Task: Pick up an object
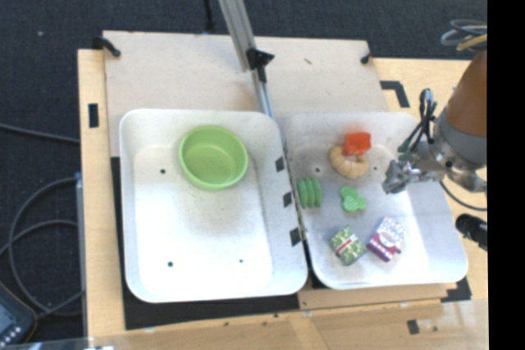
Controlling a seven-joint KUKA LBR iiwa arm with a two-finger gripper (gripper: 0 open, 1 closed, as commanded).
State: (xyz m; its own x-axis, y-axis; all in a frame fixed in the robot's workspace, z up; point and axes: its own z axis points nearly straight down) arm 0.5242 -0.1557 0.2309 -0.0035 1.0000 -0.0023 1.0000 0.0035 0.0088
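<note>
1. I cannot tell how far the fingers (pixel 394 179) are open; nothing visibly held.
2. They hang over the right bin (pixel 435 258), near its right edge.
3. Tan lump (pixel 350 163), red block (pixel 358 143), green piece (pixel 353 200) lie just beside them.
4. Green bowl (pixel 214 157) sits in the left bin (pixel 148 258).

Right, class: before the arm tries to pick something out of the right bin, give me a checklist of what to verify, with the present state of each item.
1. Objects lie in the right bin near the arm: ok. The tan lump, red block, green ridged piece, small green piece and two wrapped packets are there.
2. Gripper over the right bin: ok, at its right side.
3. Gripper carries nothing: cannot tell; too blurred.
4. Target stands apart from neighbours: not ok for the tan lump, which touches the red block; ok for the small green piece.
5. Green bowl out of the way: ok, in the left bin.
</note>
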